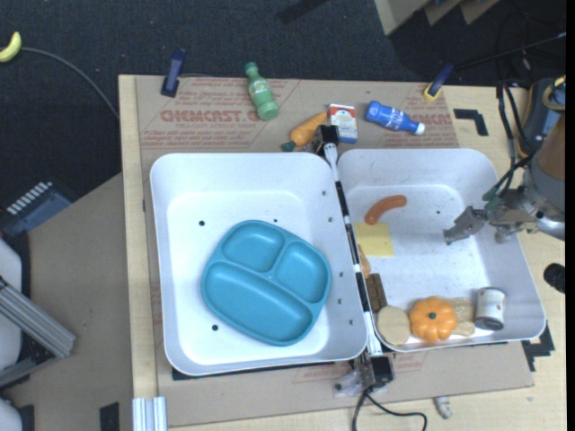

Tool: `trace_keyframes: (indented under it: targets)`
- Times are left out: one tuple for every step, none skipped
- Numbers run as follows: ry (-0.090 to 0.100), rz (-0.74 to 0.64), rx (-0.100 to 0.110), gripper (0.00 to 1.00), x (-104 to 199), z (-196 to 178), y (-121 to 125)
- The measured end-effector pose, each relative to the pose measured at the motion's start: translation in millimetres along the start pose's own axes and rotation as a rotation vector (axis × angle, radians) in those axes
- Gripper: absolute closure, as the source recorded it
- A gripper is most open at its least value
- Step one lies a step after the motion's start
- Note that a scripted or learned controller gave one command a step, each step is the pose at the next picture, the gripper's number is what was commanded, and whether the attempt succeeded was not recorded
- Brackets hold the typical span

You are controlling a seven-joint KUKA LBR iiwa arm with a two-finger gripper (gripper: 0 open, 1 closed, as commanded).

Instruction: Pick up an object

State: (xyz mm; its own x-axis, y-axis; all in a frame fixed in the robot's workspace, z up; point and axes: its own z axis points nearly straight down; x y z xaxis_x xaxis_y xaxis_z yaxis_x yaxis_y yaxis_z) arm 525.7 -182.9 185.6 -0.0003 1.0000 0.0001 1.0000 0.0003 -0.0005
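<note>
A: Well, where is your gripper sitting right now?

B: My gripper is hanging over the right bin, near its right wall, pointing left. I'm seeing nothing between the fingers, but whether they are spread or closed I cannot tell; they are showing as one dark blurred shape.

A: And what is lying there to pick?

B: An orange sausage is lying left of my gripper, apart from it. A yellow square, maybe a cheese slice, is sitting just below the sausage, by the bin's left wall. Along the near edge an orange pumpkin is resting against a pale round piece, and a small can is lying on its side just right of them. Something pale is partly hiding behind the pumpkin; I'm not making it out.

A: The left bin?

B: The left bin is holding a blue divided plate. My arm is running off the picture's right side.
</note>
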Motion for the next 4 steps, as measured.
trace_keyframes:
  targets:
    - [0.001, -0.001, -0.001, 0.00, 50, 102, 86]
    - [0.000, -0.001, -0.002, 0.00, 81, 101, 141]
    - [-0.002, -0.002, -0.001, 1.00, 81, 90, 141]
    - [0.001, -0.001, -0.002, 1.00, 147, 0, 98]
